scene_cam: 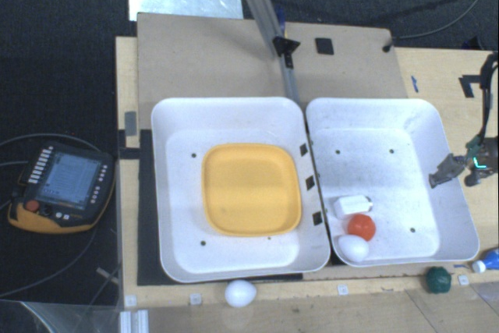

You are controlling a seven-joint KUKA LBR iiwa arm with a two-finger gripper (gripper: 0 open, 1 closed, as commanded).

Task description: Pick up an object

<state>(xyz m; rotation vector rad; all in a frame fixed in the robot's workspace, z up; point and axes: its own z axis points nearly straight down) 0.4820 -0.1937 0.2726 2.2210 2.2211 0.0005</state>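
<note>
The gripper sits at the right bin's far-right rim; whether it is parted or closed, I cannot tell. The nearest candidates, a red ball, white block and white egg, cluster well leftward and nearer the front wall.

- Yellow plate: smooth, matt plastic look.
- White bins: smooth plastic, speckled.
- Orange ball: slightly glossy.
- Bench: matt board, like cardboard.
</note>
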